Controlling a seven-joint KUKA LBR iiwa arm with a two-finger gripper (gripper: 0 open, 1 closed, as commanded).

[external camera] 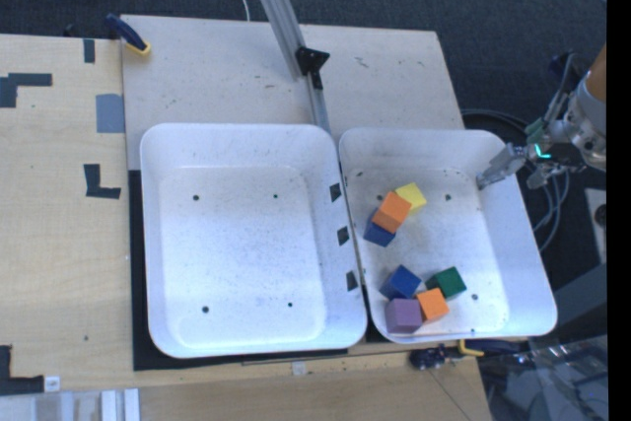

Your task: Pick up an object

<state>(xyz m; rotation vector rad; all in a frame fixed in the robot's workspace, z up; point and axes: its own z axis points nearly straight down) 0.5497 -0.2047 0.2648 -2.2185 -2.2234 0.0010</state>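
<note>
We look down at a slant on a bench with two shallow white bins side by side. The left bin point(237, 242) has a speckled white floor. The right bin point(493, 242) holds seven small blocks in two clusters. Near its middle, a yellow block point(411, 197), an orange block point(393, 210) and a dark blue block point(379, 232) touch one another. Toward the near edge sit a blue block point(401, 282), a green block point(450, 282), a second orange block point(432, 304) and a purple block point(402, 315), packed closely. The gripper point(513, 168) hangs over the right bin's far right rim, well apart from the blocks, carrying nothing; we cannot tell whether it is open or closed.
</note>
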